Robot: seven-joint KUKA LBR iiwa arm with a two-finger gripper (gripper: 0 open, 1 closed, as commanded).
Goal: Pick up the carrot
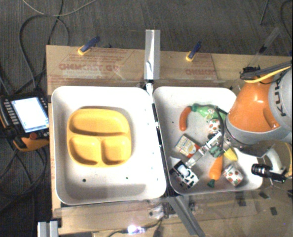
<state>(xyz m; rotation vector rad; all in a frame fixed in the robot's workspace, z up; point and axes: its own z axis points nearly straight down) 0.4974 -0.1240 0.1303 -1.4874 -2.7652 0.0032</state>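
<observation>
Dark grey carpet floor [112,28] all around, crossed by loose cables [43,14]. On top, a brown cardboard bench top [102,65] held at its 12 o'clock edge by two clamps with blue and yellow handles [89,45]. At 9 o'clock of the bench, down on the floor, a teach pendant [25,115] with a bright screen.

Two white bins side by side on the board. In the left bin [62,181], an orange divided tray [100,137] with three compartments, lying flat near the middle. In the right bin [171,112], a crowd of small things: an orange-red sausage-like piece [185,118] at about 10 o'clock of the bin, a green toy [204,111] at 12 o'clock, a small printed carton [185,145] near the centre, a black and white item [185,174] at 7 o'clock, a patterned cube [234,176] at 5 o'clock.

The carrot [215,170] lying at about 6 o'clock of the right bin, orange body, green tip towards 6 o'clock, between the black and white item and the cube.

Entering from 3 o'clock, the grey arm with its orange band [252,107], bent down over the right bin. The gripper [201,151] low near the bin centre, pointing towards 8 o'clock, just at 11 o'clock of the carrot's thick end, beside the carton. Fingers apparently a little spread with nothing clearly between, though too small and cluttered to tell for sure.
</observation>
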